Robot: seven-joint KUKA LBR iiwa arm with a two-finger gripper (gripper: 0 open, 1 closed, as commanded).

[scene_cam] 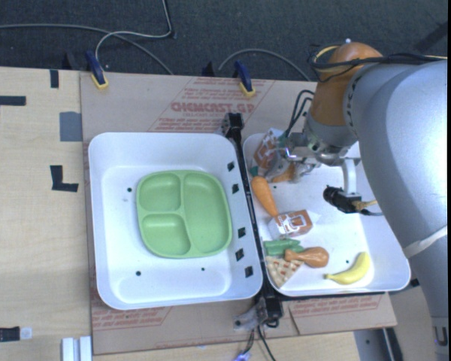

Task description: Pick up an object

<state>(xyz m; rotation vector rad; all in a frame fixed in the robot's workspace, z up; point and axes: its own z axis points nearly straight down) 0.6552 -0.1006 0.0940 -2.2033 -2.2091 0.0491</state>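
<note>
The gripper is low in the far left corner of the right bin, among the toys there; whether it is spread I cannot tell. A carrot lies near it, a banana at the near edge.

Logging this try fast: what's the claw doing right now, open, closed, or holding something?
Claw: low over the right bin's far corner among the toys; whether it is open, closed or holding anything cannot be told.
</note>
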